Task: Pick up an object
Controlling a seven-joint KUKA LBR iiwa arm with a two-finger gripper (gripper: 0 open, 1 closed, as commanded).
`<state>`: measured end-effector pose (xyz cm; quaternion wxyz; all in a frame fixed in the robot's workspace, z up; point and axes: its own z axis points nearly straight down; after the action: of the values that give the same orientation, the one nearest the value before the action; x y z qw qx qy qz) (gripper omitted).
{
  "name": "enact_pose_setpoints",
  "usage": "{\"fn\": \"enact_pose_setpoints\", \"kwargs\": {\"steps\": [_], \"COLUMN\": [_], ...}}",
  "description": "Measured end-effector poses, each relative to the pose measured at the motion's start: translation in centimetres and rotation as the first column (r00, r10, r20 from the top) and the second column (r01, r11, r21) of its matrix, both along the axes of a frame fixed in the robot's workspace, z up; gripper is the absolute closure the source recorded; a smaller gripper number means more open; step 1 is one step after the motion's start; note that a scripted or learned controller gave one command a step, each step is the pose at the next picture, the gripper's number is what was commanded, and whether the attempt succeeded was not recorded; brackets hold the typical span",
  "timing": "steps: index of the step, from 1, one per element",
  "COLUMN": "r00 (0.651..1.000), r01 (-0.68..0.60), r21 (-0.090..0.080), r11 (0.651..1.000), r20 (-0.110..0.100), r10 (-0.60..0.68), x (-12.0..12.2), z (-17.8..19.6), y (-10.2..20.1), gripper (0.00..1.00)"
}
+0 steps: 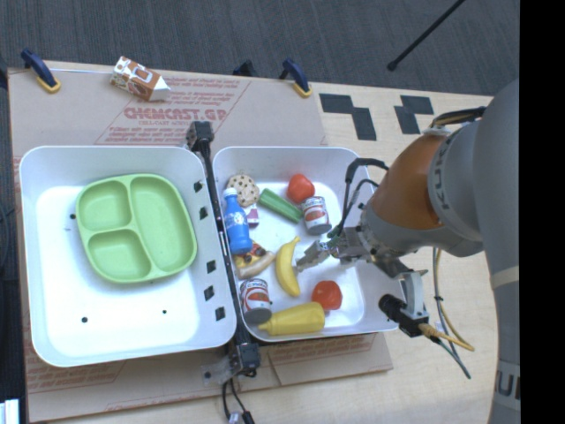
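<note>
Grey arm [459,193] over right bin [349,159], jaws [311,254] parted beside banana [287,268], green tray [135,227] in left bin [40,263]

Two bins sit side by side on the bench [291,113] — the left bin [53,343] holds a divided plate [135,227]; the right bin [353,321] holds a bottle [236,223], a banana [287,268] right of it.

Smooth, faintly glossy white plastic in both bins [53,237]. Matt pale-green plastic for the divided plate [135,226]. Glossy plastic toy food: yellow banana [287,268], red tomato [300,187], blue bottle [236,222]. Brown printed cardboard sheet [177,113] beneath, dull and flat. Bare metal sheen on the gripper [316,251]. Satin orange band [410,188] on grey arm casing.
</note>
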<state>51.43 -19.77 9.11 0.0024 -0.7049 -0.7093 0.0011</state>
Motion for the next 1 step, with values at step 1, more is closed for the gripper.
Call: {"fn": "enact_pose_setpoints", "kwargs": {"steps": [1], "r00": [1.000], "r01": [-0.006], "r21": [-0.001], "r11": [1.000], "r20": [-0.001], "r10": [0.006], "x": [0.08], "z": [1.04], "y": [-0.01], "gripper": [1.00]}}
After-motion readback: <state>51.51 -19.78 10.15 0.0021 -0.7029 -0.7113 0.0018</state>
